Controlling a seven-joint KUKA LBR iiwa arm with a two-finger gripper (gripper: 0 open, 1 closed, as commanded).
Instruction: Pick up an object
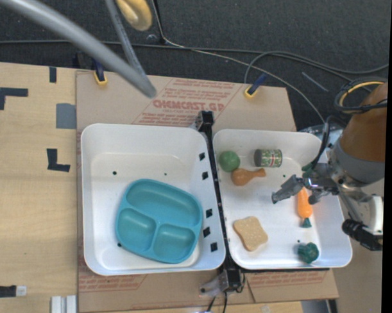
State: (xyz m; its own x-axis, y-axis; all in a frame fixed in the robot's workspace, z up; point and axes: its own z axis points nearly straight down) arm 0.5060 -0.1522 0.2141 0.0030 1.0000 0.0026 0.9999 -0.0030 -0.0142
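The slice of toy bread point(250, 233), a tan, matte slab with a darker crust line and rounded corners, lies flat on the floor of the right bin point(327, 257), a shallow tray of smooth white plastic with softly curved walls. Up and to the right of the bread, the gripper point(297, 196) hangs low over the bin. Its dark metal fingers point(283, 191) are spread apart, one slanting out to the left. The carrot point(303, 205), a short glossy orange cone with a green stub at its lower end, lies right of the bread with its upper end in the gap between the fingers; whether they touch it cannot be told. Above the bread rest a brown-orange drumstick point(246, 176) with a bulbous head and thin handle, a round green ball point(229, 161), and a small can point(268, 158) lying on its side with a dark printed label. Down and to the right of the bread sits a knobbly dark green lump point(307, 252). Left of the bread, across a black clipped seam, the left bin point(95, 181) carries a teal divided plate point(158, 220), smooth and rounded, with three compartments. Both bins sit on a printed cardboard sheet point(185, 101) over a pale wood-grain bench point(27, 198) marked with dark tape. Beyond it lie dark carpet and thin black cables point(276, 59).
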